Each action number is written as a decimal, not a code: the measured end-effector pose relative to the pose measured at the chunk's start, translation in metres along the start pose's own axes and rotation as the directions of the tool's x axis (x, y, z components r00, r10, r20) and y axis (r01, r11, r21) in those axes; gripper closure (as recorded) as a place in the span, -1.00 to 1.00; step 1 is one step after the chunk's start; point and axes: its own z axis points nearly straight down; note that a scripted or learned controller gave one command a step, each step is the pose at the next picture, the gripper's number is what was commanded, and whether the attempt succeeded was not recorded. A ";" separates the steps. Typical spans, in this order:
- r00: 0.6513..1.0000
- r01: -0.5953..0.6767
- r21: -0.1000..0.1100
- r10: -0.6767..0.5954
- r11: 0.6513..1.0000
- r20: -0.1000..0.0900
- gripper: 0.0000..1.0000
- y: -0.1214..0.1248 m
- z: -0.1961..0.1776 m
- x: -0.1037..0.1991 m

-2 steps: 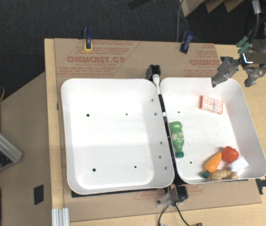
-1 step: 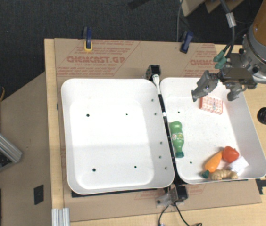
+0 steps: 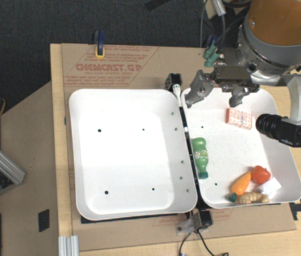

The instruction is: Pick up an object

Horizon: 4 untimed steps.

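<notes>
My gripper (image 3: 217,96) hangs over the far end of the right bin (image 3: 220,137), its two grey fingers (image 3: 195,92) spread apart and open with nothing between them. A small pink patterned box (image 3: 239,118) lies just right of and nearer than the fingers. A green bottle (image 3: 199,156) lies along the bin's left wall. At the near right corner sit an orange carrot (image 3: 241,183), a red tomato (image 3: 260,174), a beige knobbly piece (image 3: 252,198) and a white scrap (image 3: 271,185).
The left bin (image 3: 86,143) sits beside the right one, with a black divider (image 3: 187,137) between them. A black camera-like cylinder (image 3: 278,128) juts in from the right over the right bin. Cardboard (image 3: 113,63) underlies both bins.
</notes>
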 end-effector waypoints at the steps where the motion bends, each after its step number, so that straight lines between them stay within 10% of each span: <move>1: 1.000 0.002 0.000 -0.002 1.000 -0.001 -1.00 0.000 -0.027 0.075; 2: 1.000 -0.002 -0.001 0.002 1.000 0.000 1.00 0.001 -0.036 0.072; 3: 1.000 -0.002 0.009 0.002 1.000 0.002 1.00 0.000 0.016 0.100; 4: 1.000 -0.007 0.021 0.007 1.000 0.008 1.00 -0.002 0.162 0.085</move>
